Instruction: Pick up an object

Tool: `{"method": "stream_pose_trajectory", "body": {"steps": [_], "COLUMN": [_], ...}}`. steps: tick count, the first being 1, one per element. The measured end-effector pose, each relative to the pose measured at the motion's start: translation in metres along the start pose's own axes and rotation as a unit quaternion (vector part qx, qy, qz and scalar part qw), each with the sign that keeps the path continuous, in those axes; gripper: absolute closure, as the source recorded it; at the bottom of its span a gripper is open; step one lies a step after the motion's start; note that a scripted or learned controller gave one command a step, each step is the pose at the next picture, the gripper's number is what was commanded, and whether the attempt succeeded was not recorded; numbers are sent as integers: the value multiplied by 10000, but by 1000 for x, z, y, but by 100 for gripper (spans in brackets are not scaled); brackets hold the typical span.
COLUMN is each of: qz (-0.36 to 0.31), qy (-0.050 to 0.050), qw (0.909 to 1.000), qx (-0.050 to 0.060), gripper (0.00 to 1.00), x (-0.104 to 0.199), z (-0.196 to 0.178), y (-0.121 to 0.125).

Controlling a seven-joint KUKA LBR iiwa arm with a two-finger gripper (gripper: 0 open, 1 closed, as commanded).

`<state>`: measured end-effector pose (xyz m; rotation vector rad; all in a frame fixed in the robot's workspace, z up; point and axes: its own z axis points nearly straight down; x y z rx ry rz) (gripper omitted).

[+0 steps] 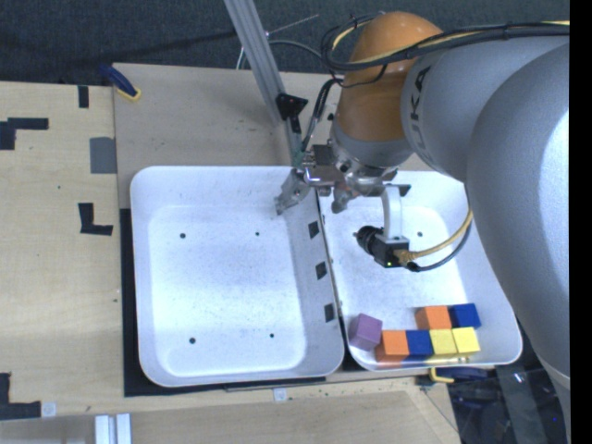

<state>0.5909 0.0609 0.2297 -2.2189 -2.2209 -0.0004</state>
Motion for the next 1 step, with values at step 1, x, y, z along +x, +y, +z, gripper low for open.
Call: {"method": "stream_pose_trajectory", "body": {"steps": [1], "qz": [-7], "qy": [-18], "qw": [10000], "qx": [23], "gripper": [0], "x": [26], "z": [41], "y": [-4]}}
